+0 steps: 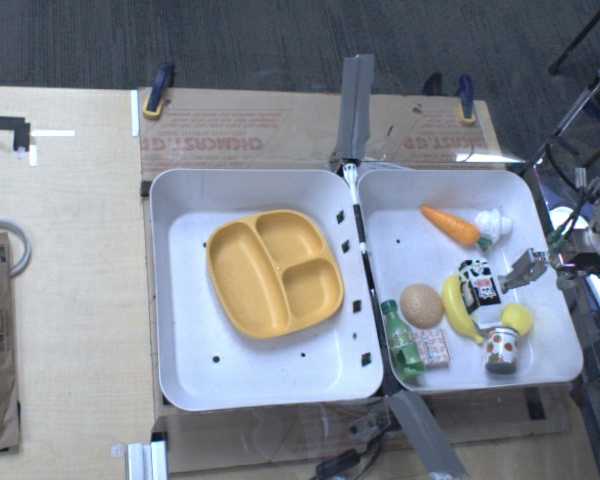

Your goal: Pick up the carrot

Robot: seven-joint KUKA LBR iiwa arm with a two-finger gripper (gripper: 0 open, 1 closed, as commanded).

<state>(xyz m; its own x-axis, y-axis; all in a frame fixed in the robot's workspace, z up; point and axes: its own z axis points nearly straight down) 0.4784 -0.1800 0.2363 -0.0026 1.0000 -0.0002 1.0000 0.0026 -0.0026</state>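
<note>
Nearest the camera, at the lower edge of the right bin (540,376), sit a green bottle (400,340), a small printed box (432,348) and a little can (501,349), with a brown egg-like ball (421,305), a banana (459,310), a lemon (517,318) and a black-and-white carton (478,284) packed just above them. The carrot (450,224) lies apart from that cluster, in the upper part of the same bin, on bare white floor. Its long axis runs on a slant from upper left to lower right: the thin tip points to the upper left, and the thick end touches or nearly touches a white and green bit (492,224) toward the right wall. The claw (526,267) sits at the right side of the bin, below and right of the carrot, near the carton; its two fingers look slightly apart with nothing between them. To do the pick well, I judge the claw should travel up and left until it is over the carrot's thicker middle, turn so the fingers close across the slanted axis rather than along it, and descend clear of the white bit and the bin wall. The left bin (170,298) holds a yellow divided plate (275,271).
</note>
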